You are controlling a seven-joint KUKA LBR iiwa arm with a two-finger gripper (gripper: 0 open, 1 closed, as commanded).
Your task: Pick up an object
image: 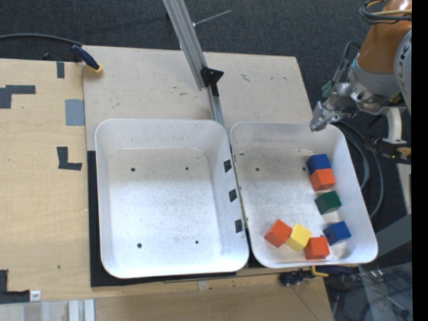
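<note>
While the gripper (pixel 320 121) hangs over the right bin's (pixel 353 172) far right corner, whether it is clenched cannot be told. Blue (pixel 317 162), orange (pixel 323 178) and green (pixel 328 201) blocks lie along the bin's right wall, others nearer the front.

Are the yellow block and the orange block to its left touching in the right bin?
Touching. The camera view shows the yellow block pressed against the orange block, no white floor between them.
</note>
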